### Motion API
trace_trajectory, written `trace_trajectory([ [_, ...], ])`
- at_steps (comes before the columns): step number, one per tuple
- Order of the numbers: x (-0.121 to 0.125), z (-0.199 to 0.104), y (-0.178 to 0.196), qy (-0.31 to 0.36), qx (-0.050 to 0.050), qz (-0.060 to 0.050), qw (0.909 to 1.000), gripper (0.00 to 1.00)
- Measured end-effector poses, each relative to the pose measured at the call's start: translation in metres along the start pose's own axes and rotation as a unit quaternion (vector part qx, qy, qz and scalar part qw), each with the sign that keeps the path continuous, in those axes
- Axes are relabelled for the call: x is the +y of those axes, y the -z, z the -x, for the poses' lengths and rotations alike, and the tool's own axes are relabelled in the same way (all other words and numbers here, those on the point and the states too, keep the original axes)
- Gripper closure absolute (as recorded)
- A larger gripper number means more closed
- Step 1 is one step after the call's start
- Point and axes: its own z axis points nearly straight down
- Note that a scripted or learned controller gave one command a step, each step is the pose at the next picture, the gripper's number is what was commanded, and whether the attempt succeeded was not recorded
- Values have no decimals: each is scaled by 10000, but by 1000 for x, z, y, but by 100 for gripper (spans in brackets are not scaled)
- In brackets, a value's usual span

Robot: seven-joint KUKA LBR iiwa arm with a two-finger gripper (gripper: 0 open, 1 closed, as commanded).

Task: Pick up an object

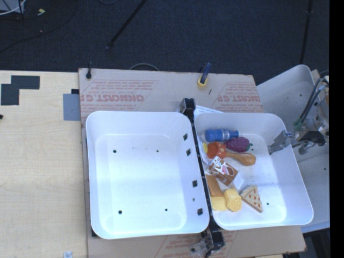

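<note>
**Toys piled in the right bin, gripper at its far right rim**

The right bin (pixel 293 198) is shallow white plastic with rounded corners. Its objects lie close together along its left side. At the top is a blue bottle (pixel 221 135) with a white cap, lying on its side. Just beside it is a dark purple, rounded toy (pixel 238 144). Under them are a red-orange piece (pixel 216 149) and an orange drumstick-shaped toy (pixel 243 158). Lower there is a small packet with red and white print (pixel 222 170), then a yellow corn-like piece (pixel 233 199) and a triangular slice with red dots (pixel 252 199).

The left bin (pixel 140 171) is of the same smooth white plastic, with small dark dots on its floor.

The gripper (pixel 281 141) is at the right rim of the right bin, apart from the toys. Its metal fingers look spread and nothing is between them.

Both bins rest on brown cardboard (pixel 134 93) with red print, on a pale wooden bench (pixel 37 171). A yellow-and-blue clamp (pixel 204 75) holds the cardboard's far edge. Behind is dark carpet (pixel 188 20) with cables.
</note>
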Motion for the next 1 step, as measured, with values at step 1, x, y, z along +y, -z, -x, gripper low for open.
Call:
trace_trajectory([
  [1,-17,-60,-139,0,10,25,10000,0],
])
